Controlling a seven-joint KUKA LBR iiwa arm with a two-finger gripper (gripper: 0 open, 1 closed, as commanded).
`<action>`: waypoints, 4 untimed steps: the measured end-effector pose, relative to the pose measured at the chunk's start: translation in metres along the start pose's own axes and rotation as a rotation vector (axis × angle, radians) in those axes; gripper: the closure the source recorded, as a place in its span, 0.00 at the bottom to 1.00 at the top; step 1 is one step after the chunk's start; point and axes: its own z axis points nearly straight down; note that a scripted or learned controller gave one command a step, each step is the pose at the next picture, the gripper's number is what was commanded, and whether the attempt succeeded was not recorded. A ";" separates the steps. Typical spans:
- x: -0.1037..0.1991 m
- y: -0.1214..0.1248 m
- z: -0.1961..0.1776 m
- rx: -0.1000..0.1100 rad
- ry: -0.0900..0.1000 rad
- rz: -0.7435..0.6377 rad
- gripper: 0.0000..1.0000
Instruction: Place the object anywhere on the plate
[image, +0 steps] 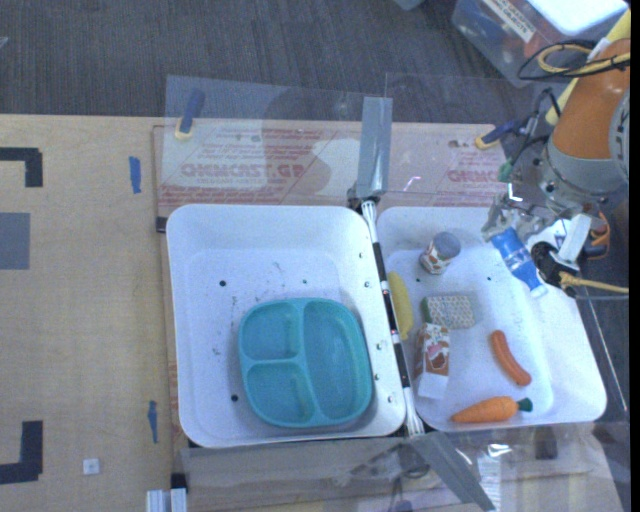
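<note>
Teal plate (303, 362) in the left bin (200, 250), gripper (528, 238) over the right bin's (590, 385) far right corner grasping a blue object (520, 259) between its fingers, jar (438, 252), corn (400, 303), sponge (450, 310), packet (434, 358), sausage (509, 357), carrot (490, 409) lying below

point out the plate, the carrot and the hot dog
plate (262, 335): camera view, upper left compartment of the teal plate
carrot (484, 410): camera view, middle of its orange body
hot dog (509, 358): camera view, middle of the sausage
</note>
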 end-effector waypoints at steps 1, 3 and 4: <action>0.092 -0.056 -0.009 0.002 0.002 -0.313 1.00; 0.223 -0.189 0.009 0.004 0.002 -0.747 1.00; 0.222 -0.188 0.009 0.002 0.002 -0.745 0.00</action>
